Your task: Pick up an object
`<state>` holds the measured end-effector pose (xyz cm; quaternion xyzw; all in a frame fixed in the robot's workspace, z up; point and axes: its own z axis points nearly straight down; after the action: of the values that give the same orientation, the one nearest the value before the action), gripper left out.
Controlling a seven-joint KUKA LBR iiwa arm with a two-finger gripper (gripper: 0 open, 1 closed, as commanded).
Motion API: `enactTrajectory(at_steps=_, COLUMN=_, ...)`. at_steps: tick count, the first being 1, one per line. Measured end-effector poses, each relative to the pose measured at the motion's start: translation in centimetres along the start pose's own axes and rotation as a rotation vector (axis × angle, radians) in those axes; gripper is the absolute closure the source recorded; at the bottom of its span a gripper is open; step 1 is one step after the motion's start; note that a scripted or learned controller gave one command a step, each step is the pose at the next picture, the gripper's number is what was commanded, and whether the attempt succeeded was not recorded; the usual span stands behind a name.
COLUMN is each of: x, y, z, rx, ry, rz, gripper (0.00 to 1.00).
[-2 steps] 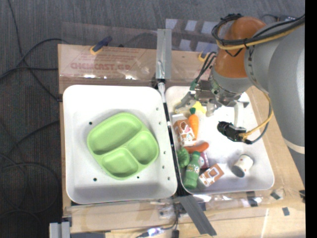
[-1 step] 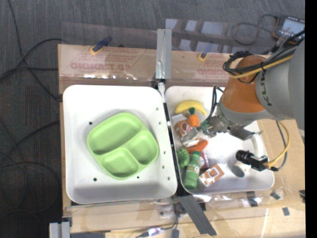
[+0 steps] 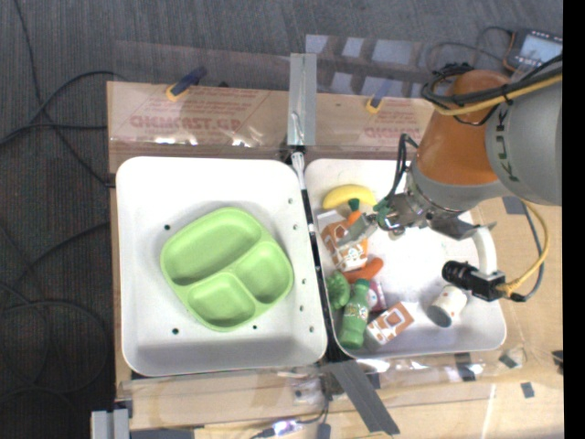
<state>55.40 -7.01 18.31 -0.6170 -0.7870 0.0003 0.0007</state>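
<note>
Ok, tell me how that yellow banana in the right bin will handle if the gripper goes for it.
The banana looks smooth and curved, so it may slip or swivel between two fingers. It lies near the bin's back wall, beside a carton, so a push would probably wedge it. It is likely a light toy.

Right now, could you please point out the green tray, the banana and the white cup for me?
Green tray point(image 3: 228, 268): camera view, the middle ridge between its compartments.
Banana point(image 3: 350, 195): camera view, middle of its yellow curve.
White cup point(image 3: 446, 305): camera view, its side wall.
</note>
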Motion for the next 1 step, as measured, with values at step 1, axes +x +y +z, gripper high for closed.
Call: enactTrajectory(at_steps=1, x=0.00, y=-0.02, z=0.02, rx=0.001, ry=0.000, rz=0.000, gripper=0.00)
